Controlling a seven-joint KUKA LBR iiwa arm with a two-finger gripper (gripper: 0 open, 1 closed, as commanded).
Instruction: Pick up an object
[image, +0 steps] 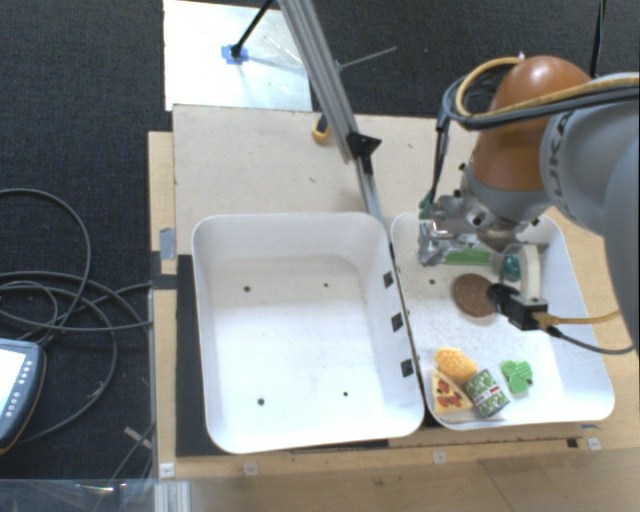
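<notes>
Two white bins side by side on the worktop (250, 160): left bin (215, 300) and right bin (585, 330). Reaching in from the right, the grey arm (590, 150) with its orange band (525, 90), bent over the far part of the right bin. Below the wrist, the claw (440, 245), low over the bin's far left corner, close to the wall shared with the left bin. State of the claw: cannot tell (metal parts too jumbled to read), and nothing seen between its fingers.

Just beside the claw, on the bin floor, a brown disc (472, 296), partly under the black fitting on the arm. Near the disc, a teal thing (511, 266), half hidden. Along the near edge of the right bin, a small cluster, well apart from the claw: a yellow piece (455, 362), a red-and-yellow wedge (449, 392) touching it, a green can (487, 392) lying tilted beside them, and a green toy (517, 375) just to the right. Outside the worktop, at left, black cables (60, 300) on dark floor.
</notes>
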